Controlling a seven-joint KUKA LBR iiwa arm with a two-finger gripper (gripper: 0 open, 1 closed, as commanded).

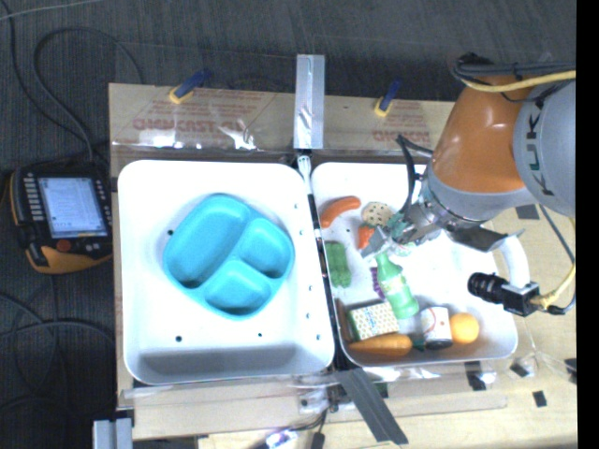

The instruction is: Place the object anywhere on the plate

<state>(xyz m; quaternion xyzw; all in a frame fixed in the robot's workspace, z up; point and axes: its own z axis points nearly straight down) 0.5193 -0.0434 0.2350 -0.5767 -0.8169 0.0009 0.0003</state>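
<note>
A blue plate (229, 253) with three compartments lies in the left bin (150, 185). My gripper (391, 235) hangs over the middle of the right bin (487, 344), just above the cap end of a green bottle (399, 290) that lies tilted among the toys. The view does not let me see whether anything sits between the fingers. Around the gripper lie an orange sausage (339, 209), a spotted cookie (377, 213) and a small orange piece (365, 237).
The right bin also holds a green pickle (337, 263), a patterned box (373, 320), a carrot (379, 346), an orange (463, 327) and a small white-and-red item (432, 322). A teach pendant (61, 215) lies left of the bench. A black camera mount (501, 290) juts in at the right.
</note>
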